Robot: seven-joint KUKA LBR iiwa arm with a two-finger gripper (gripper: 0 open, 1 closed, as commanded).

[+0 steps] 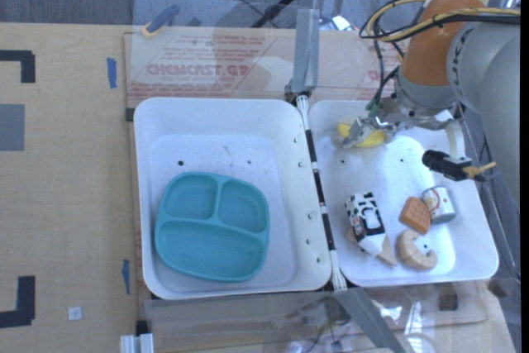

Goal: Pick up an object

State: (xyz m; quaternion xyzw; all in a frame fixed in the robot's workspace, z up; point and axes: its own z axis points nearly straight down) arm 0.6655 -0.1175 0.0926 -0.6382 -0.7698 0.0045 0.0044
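Hand [364, 131] low at 12 o'clock in right bin [479, 260], on yellow banana [371, 137]; grip unclear. Toys at 5 o'clock: cow carton [364, 221], cookie [416, 214], can [439, 204], croissant [416, 250]. Teal plate [213, 226] in left bin [165, 120].

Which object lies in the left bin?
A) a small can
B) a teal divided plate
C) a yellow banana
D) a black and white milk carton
B: the teal divided plate lies alone in the left bin, while the carton, the banana and the can are all in the right bin.
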